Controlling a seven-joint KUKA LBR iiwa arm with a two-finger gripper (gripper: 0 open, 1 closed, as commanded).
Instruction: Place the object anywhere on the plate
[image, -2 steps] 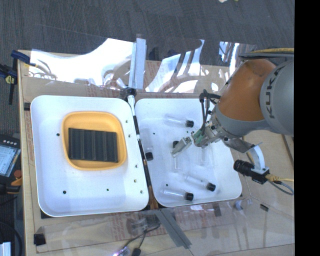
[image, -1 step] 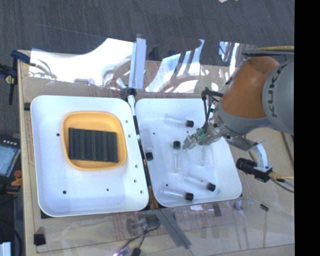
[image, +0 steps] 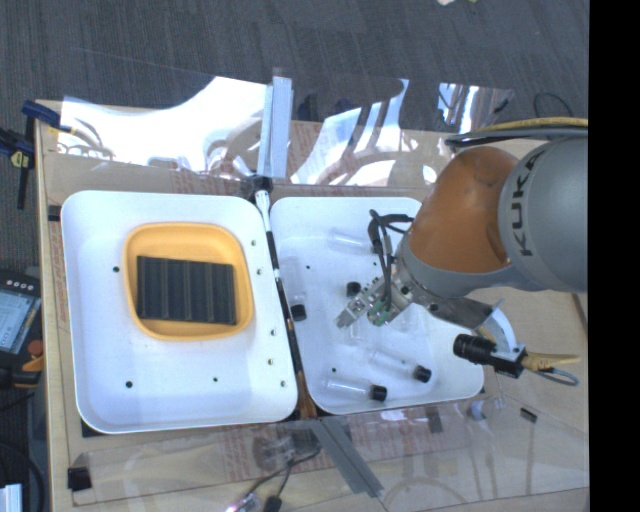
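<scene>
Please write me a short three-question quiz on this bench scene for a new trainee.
1. True or false: the yellow plate sits in the right bin.
2. Above which bin is the gripper? A) left bin B) right bin C) neither
3. Fill in: the small clear tubes with dark caps lie in the ____ bin.

Key:
1. False; the plate lies in the left bin.
2. B; the gripper hangs above the right bin, among the tubes.
3. Right.
</scene>
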